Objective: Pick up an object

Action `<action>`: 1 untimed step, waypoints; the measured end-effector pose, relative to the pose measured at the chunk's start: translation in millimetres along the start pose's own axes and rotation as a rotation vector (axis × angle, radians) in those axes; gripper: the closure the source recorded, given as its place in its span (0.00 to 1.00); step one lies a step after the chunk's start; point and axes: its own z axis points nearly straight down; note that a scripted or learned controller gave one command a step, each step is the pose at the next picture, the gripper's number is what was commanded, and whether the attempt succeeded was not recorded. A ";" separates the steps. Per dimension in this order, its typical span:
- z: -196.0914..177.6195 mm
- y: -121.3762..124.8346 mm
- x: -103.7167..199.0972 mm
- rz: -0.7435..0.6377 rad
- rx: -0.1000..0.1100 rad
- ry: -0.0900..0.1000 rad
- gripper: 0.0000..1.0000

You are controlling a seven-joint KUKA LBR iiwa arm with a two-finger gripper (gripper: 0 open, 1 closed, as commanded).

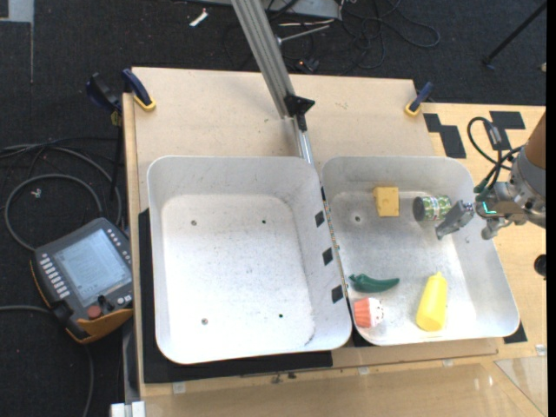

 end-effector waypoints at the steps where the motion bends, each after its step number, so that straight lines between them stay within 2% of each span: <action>1: -2.4 1.1 0.1 -0.001 -0.005 -0.001 0.00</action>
